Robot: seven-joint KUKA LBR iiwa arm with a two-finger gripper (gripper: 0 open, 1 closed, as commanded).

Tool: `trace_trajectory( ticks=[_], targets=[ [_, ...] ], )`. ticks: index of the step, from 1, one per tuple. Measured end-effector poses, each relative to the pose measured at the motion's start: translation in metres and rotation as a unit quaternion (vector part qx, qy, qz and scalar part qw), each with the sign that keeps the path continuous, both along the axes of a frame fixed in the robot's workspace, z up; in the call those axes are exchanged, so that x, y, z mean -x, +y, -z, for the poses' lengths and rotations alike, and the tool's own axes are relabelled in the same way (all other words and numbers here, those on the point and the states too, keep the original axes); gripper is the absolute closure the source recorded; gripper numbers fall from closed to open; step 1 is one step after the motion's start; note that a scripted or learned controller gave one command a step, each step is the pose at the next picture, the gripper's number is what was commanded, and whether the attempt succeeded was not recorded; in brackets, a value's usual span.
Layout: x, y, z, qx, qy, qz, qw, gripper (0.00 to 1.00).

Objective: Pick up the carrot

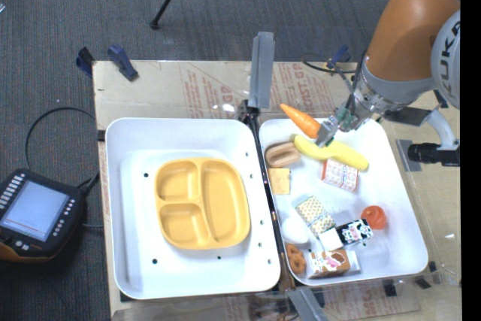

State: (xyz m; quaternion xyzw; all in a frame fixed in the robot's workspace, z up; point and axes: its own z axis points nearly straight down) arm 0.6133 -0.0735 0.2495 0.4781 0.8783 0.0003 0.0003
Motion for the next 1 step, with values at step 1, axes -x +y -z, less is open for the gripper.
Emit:
trace_trajectory(
  ticks=[1],
  targets=[
    [-0.0198,0.0496,0.0226,-0.0002,0.002,0.083,0.9966,1.0]
  ],
)
